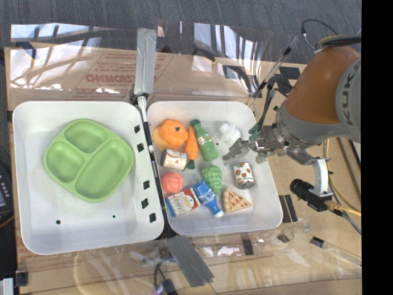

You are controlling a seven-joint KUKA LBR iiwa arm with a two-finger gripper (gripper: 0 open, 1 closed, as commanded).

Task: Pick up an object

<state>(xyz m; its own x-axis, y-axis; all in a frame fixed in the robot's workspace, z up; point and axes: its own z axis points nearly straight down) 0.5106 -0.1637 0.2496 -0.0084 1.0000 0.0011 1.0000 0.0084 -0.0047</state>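
From above, the worktop (344, 226) carries two shallow white bins side by side. The left bin (31, 214) holds a green divided plate (89, 159) lying flat toward its upper left. The right bin (264, 208) holds a cluster of toy foods: an orange pumpkin (173, 133) at the upper left, a carrot (192, 145) just beside it, and a green bottle (204, 141) slanting next to the carrot. Below them lie a small white jar (175, 160), a pink round piece (172, 182), a green bumpy fruit (213, 177), a milk carton (182, 202), a blue bottle (208, 198), a pizza slice (235, 200) and a can with red spots (244, 174). A white object (229, 132) sits near the bin's upper right. The arm (319, 97) reaches in from the right, and the gripper (239, 149) hangs over the right bin, just above the can and beside the white object. How far its fingers are parted cannot be told, and nothing can be seen held between them.
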